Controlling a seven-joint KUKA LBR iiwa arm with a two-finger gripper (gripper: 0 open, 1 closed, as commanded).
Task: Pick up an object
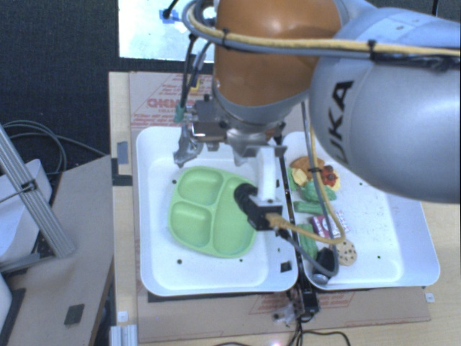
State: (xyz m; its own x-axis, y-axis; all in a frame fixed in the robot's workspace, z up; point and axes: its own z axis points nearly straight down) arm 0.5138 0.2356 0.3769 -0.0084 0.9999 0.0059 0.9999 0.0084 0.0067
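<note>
A light green divided plate [205, 218] lies flat in the left white bin [155, 265]. My gripper [187, 148] hangs under the orange-banded wrist, just above the plate's far left corner and near the bin's back wall. Nothing shows in its grasp from this angle. In the right bin [403, 254], several toy foods cluster along the left side: a pizza-like piece with red bits [318, 171], green vegetable pieces [312, 193], a pink packet [324, 226] and a speckled cookie [348, 251]. The arm hides part of that bin.
The big grey arm body [374, 99] covers the back of the right bin. A cardboard sheet [155, 99] lies under both bins. A grey side bench [72, 244] with a metal rail stands to the left.
</note>
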